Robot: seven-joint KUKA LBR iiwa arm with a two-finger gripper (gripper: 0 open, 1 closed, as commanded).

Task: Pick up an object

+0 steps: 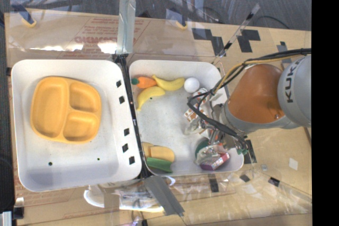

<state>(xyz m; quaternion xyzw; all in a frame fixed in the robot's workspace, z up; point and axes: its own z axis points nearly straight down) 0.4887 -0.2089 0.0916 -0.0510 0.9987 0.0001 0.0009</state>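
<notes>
Both bins (pixel 63 174) are white. The left one holds a yellow-orange tray (pixel 65 109). In the right bin (pixel 169 116) lie two yellow bananas (pixel 159 88), an orange carrot (pixel 143 82), a white ball (pixel 192 84), a yellow block (pixel 160 153) on a green one (pixel 160 165), and a green-and-pink packet (pixel 212 157). The arm (pixel 265 95) is grey with an orange band. The counter (pixel 275 198) is tan.

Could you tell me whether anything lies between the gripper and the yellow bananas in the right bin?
Nothing visible does. The gripper is low at the right bin's right side, and bare white floor runs from it to the bananas at the upper left. The white ball sits just beside that line.
</notes>
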